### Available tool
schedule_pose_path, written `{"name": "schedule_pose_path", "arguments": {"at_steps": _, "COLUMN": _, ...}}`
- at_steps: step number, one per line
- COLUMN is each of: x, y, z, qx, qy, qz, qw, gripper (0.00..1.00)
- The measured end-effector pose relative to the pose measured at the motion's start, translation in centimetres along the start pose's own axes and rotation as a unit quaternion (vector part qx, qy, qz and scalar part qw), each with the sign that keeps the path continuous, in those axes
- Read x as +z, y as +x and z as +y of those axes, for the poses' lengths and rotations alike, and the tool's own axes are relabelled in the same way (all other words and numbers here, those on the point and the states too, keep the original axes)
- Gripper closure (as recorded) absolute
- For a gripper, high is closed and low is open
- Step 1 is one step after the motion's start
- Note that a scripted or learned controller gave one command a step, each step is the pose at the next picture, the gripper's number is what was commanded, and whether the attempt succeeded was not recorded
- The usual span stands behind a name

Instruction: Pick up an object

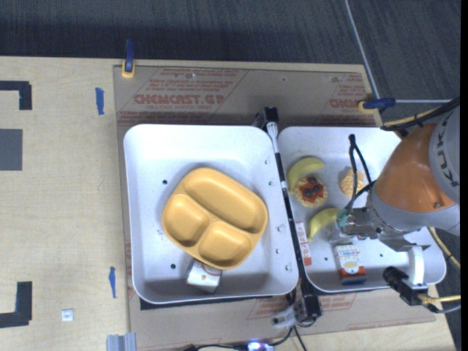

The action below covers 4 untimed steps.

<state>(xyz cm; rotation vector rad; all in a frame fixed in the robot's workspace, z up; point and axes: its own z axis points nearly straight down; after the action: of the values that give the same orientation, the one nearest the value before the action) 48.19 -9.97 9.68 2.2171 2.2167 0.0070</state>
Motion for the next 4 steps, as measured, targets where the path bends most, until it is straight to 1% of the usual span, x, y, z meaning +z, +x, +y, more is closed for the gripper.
{"name": "schedule_pose_path", "arguments": {"at_steps": 1, "x": 0.0, "y": 0.0, "z": 0.0, "qx": 0.000, "qy": 0.000, "qz": 0.000, "qw": 1.0000, "gripper": 0.00}}
{"name": "schedule_pose_path", "arguments": {"at_steps": 2, "x": 1.1, "y": 0.7, "z": -0.2, "qx": 0.000, "qy": 0.003, "qz": 0.000, "qw": 1.0000, "gripper": 0.00}}
{"name": "schedule_pose_path", "arguments": {"at_steps": 3, "x": 0.0, "y": 0.7, "z": 0.0, "qx": 0.000, "qy": 0.000, "qz": -0.001, "qw": 1.0000, "gripper": 1.00}}
{"name": "schedule_pose_path", "arguments": {"at_steps": 4, "x": 0.0, "y": 0.7, "z": 0.0, "qx": 0.000, "qy": 0.000, "qz": -0.001, "qw": 1.0000, "gripper": 0.00}}
